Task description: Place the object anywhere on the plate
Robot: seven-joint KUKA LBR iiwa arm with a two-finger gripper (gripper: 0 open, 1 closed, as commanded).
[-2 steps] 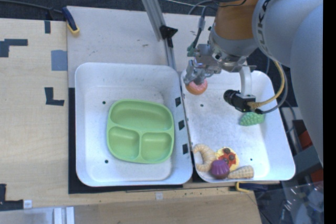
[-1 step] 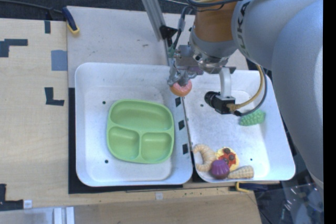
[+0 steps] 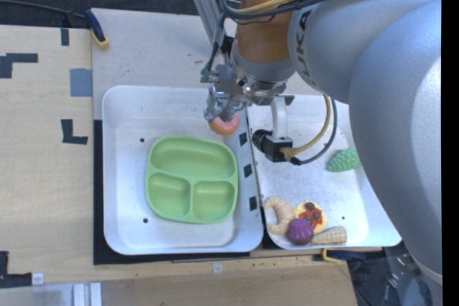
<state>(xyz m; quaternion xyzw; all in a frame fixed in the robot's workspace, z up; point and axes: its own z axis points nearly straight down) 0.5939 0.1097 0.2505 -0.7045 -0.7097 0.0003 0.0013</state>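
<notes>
Camera view: gripper (image 3: 224, 113) grips a peach-coloured object (image 3: 225, 125) above the plate's (image 3: 192, 179) edge.

A bulky, smooth, matte grey robot arm (image 3: 387, 61) filled the right and upper right of the frame, its rounded casing marked with dark raised lettering near the wrist. A glossy orange dome-shaped band (image 3: 272, 7) capped the wrist at upper centre. Thin black and yellowish cables looped over that band and trailed along the arm's top. Below hung a small grey metal two-finger gripper (image 3: 224, 111), and a black connector with a beige hose curled at centre right.
</notes>
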